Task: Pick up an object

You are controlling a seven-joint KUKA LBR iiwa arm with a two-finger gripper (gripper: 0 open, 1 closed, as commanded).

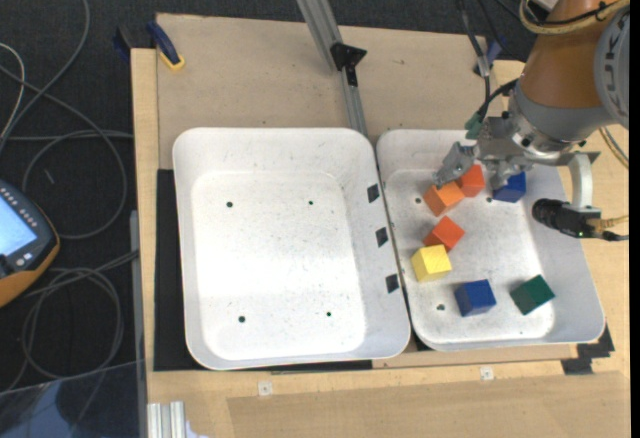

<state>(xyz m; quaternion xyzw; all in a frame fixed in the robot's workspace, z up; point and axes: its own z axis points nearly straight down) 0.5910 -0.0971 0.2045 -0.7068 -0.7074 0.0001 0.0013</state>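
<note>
**Gripper low over a cluster of blocks in the right bin**

The gripper sits at the back of the right bin, directly over two orange blocks that touch or nearly touch; a blue block lies just beside them. Whether the fingers are apart or together cannot be told — the wrist hides them, and no block is visibly clamped. The likely target is the red-orange block under the wrist. To do this step well, the fingers should straddle one block alone, closing on two flat opposite faces, not a corner, without pinching its neighbour. The blocks are near-cubic, so no long axis stands out; the orange one sits turned diagonally to the bin's walls. Another orange block, a yellow block, a second blue block and a green block lie apart, nearer the front — easier, uncrowded picks.
</note>
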